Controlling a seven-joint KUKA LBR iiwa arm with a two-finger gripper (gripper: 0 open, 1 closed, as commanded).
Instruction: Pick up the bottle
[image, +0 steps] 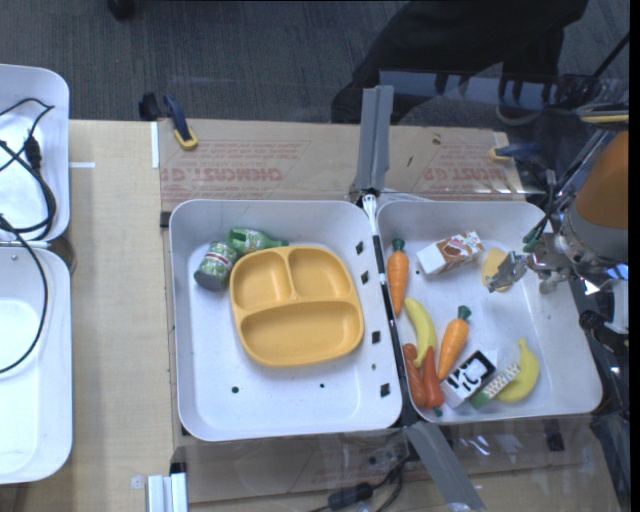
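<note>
The bottle (252, 239) lies in the left bin (200, 400), well apart from the gripper (527, 268), beside a yellow plate (296, 303). The gripper hangs over the right bin (560, 350), fingers slightly apart, holding nothing. Both bins rest on a wooden bench (110, 300), grey carpet (250, 50) beyond.

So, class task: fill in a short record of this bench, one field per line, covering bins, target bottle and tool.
left bin: yellow divided plastic plate, green plastic bottle, small grey-green can
right bin: two orange toy carrots, yellow toy banana, white carton
tool: above right bin's far right side, apart from the bottle
</note>
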